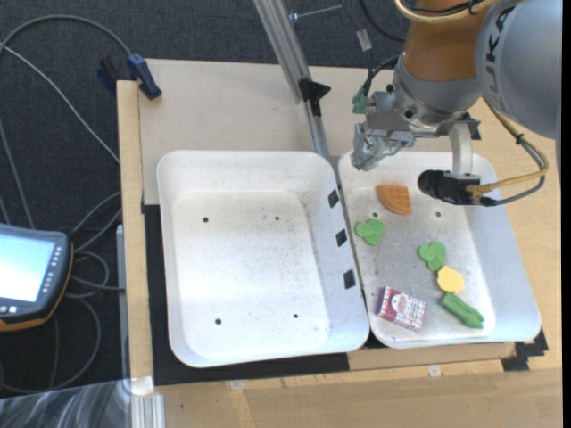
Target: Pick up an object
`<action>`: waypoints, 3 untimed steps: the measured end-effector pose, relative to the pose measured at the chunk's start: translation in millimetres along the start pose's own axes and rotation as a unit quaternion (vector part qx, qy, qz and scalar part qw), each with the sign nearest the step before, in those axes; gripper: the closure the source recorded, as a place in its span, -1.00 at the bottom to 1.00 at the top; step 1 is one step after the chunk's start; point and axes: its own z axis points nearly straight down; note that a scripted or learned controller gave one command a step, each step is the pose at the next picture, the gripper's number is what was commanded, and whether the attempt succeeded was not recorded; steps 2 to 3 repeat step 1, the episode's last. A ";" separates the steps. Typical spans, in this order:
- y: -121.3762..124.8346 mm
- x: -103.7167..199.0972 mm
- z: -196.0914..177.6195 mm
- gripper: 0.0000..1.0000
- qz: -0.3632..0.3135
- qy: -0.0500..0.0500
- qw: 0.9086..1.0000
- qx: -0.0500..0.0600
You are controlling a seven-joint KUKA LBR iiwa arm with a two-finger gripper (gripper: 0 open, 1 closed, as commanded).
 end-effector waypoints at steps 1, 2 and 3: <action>-6.8 48.5 1.4 1.00 0.000 0.000 1.000 0.000; -6.8 48.5 1.4 1.00 0.000 0.000 1.000 0.000; -6.8 48.5 1.4 1.00 0.000 0.000 1.000 0.000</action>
